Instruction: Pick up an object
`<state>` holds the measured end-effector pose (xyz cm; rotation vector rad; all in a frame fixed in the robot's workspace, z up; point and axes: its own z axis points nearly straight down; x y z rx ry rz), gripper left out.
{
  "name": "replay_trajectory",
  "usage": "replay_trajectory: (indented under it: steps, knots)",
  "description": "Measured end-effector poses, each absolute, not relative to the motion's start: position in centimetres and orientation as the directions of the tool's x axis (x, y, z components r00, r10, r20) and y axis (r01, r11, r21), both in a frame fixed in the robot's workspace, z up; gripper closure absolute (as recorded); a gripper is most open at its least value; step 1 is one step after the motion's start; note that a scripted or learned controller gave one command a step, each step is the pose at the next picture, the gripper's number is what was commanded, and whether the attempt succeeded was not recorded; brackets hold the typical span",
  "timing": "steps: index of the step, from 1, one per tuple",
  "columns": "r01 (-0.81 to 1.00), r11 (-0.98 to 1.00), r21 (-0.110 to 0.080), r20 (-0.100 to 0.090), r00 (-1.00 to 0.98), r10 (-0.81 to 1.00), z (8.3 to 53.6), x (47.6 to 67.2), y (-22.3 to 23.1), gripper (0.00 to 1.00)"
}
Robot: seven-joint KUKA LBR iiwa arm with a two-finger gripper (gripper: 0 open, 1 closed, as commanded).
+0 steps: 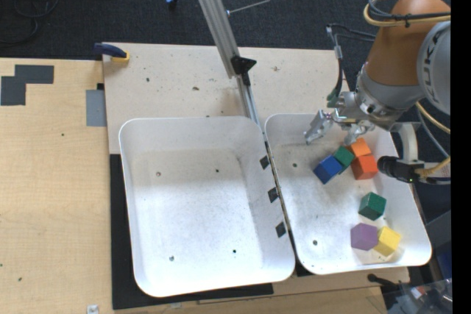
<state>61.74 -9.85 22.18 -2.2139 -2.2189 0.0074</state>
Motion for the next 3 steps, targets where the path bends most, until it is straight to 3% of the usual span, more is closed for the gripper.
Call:
replay_trajectory:
  steps: [1,3]
  knots:
    - [1.0,0.001,-0.003,0.001,-0.001,1.0,22.5,61.8,-9.9,0.0]
    - [1.0,-0.002,-0.008,0.001,0.002,1.0,13.5,61.1,-9.5,0.0]
